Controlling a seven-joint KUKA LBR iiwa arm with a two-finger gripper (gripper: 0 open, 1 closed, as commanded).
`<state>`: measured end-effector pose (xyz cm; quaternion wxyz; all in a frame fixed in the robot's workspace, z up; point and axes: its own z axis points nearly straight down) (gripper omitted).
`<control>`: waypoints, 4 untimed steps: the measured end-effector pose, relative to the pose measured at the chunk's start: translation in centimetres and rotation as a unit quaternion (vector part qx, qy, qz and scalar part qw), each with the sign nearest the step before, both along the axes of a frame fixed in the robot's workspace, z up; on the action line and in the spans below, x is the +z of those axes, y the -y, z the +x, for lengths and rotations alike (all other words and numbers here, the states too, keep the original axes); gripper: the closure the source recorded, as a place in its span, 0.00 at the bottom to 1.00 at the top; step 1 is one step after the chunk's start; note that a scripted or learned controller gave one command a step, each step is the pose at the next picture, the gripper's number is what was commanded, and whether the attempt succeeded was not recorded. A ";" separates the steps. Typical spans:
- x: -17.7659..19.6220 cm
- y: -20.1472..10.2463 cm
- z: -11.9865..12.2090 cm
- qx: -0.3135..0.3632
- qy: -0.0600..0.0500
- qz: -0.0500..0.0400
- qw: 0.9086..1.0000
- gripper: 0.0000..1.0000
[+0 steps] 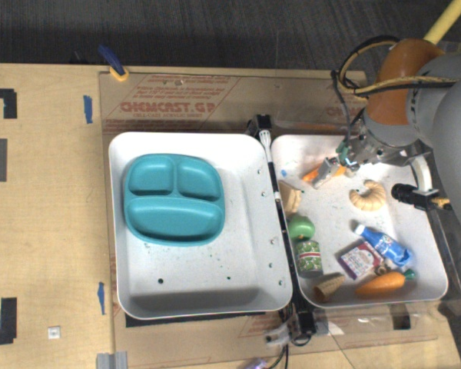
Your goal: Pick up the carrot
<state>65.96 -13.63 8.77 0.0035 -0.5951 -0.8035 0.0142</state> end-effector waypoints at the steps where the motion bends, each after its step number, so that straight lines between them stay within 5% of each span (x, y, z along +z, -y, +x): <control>1: 0.0 -1.4 0.1 -0.092 0.002 0.000 0.996 0.00; 2: 0.0 -1.7 0.3 -0.252 0.000 0.005 0.968 0.00; 3: 1.1 -1.6 0.4 -0.251 0.001 0.003 0.968 1.00; 4: 0.1 4.7 0.6 -0.249 0.011 0.005 0.968 1.00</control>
